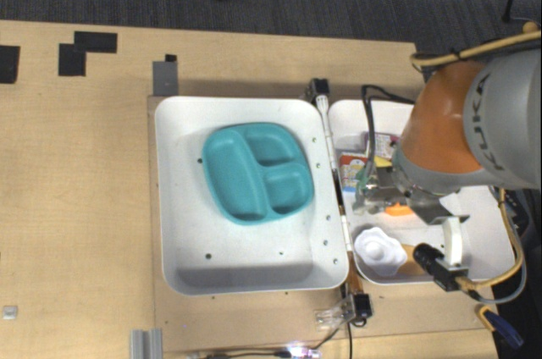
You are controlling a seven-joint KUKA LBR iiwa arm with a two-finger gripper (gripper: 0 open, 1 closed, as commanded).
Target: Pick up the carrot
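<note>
Two white bins are sitting side by side on the tabletop (76, 205).
Right of the teal plate (257, 171), the gripper (373, 192) is hovering beside the carrot (398, 212); grip state unclear.

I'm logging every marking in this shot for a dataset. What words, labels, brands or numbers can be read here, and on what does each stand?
"KUKA": dark letters running up the grey arm, seen sideways and partly cut off at the picture's edge.
Colourful packet in the right bin: it carries print, but too small and blurred to read.
Teal tray, left bin and bench: no readable text.
</note>
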